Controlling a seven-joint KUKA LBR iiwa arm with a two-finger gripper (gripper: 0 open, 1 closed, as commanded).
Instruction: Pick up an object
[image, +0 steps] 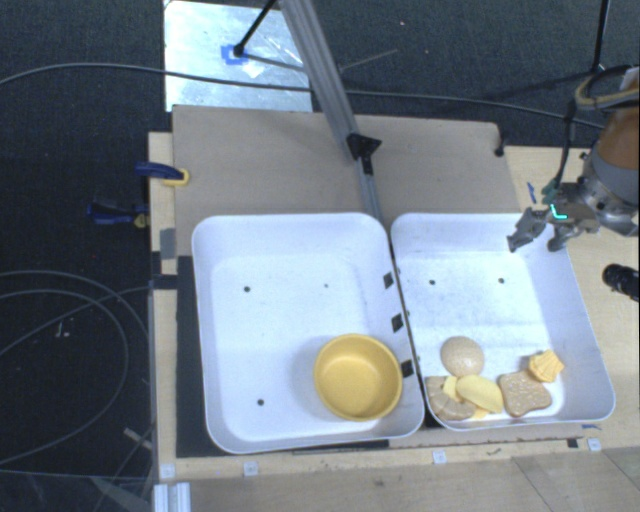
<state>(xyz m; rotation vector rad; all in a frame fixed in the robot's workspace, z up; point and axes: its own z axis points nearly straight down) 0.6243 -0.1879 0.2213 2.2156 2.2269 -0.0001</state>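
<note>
My gripper (540, 238) hangs over the far right corner of the right bin (480, 270), its two dark fingers spread apart with nothing between them. Far from it, at the near edge of that bin, lie a beige round bun (462, 354), a yellow banana-like piece (478, 392), a brown toast slice (523, 393), a small orange ridged piece (546, 366) and a tan cookie (448, 405). A yellow bowl (358, 376) sits upright in the near right part of the left bin (270, 290).
A grey metal pole (335, 90) slants from the top of the view down to the seam between the bins. Blue and yellow clamps (160, 175) grip the bench's left edge. Cables loop over the dark floor on the left.
</note>
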